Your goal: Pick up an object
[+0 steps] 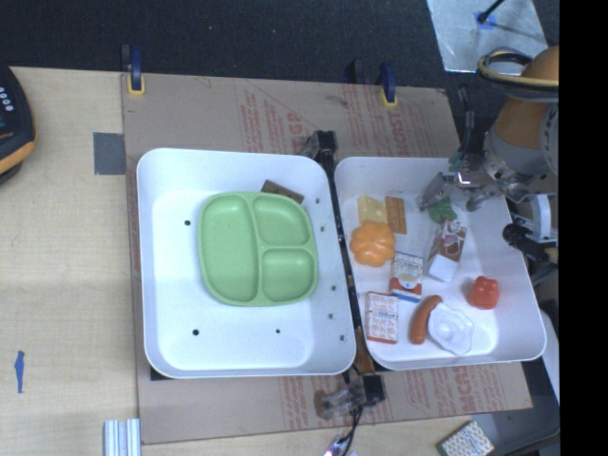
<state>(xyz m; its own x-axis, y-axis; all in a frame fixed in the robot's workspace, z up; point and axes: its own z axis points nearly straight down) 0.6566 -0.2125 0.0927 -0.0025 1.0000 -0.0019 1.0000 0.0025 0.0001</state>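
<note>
Here, two bins: the left bin (pixel 171 255) holds one green plate (pixel 256 248); the right bin (pixel 518 321) holds about ten small items, one a pumpkin (pixel 371 243). Gripper (pixel 454 196) hangs above the right bin's far end.

I have one camera. It sits high above the bench and looks down at a slant, so I see the tops of things. It is far enough back to fit both bins. The left bin (pixel 161 255) sits near the middle of my picture. The right bin (pixel 518 335) is just beside it. Past the left bin's far edge I see brown board (pixel 237 112), then dark floor (pixel 237 12).
</note>
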